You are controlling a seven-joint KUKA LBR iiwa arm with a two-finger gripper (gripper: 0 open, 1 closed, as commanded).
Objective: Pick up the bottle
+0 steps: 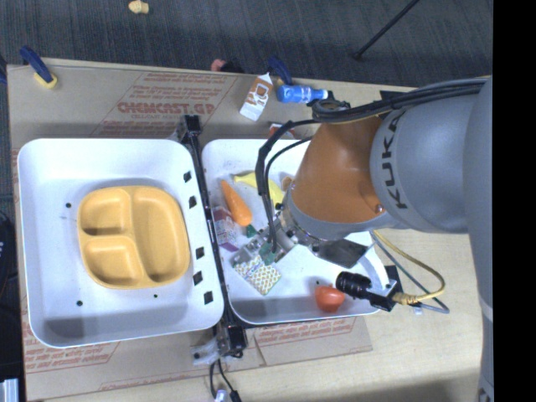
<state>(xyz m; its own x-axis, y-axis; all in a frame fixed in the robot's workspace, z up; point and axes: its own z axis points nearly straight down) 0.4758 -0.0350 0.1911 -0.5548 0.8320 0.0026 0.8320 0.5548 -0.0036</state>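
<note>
So the bottle (pixel 301 95) is a small blue plastic one, lying flat on its side on the bench, just past the far rim of the right bin (pixel 251 145), with a white label or cap end toward the right.

Plastic bins, printed cardboard and a smooth-shelled arm.

The two white bins (pixel 50 174) look like smooth moulded plastic with a soft sheen, and the yellow divided tray (pixel 134 233) in the left one reads as matt plastic, faintly glossy along its ridges. The bench (pixel 435 342) shows a pale, flat, matt top, and under the bins lies brown cardboard (pixel 159 103) with red print, dull and papery. The arm (pixel 444 157) wears a smooth grey casing with a satin shine, and its orange band (pixel 335 174) glows slightly glossy. The orange carrot (pixel 236 203) and red tomato (pixel 330 298) look like smooth plastic.
</note>
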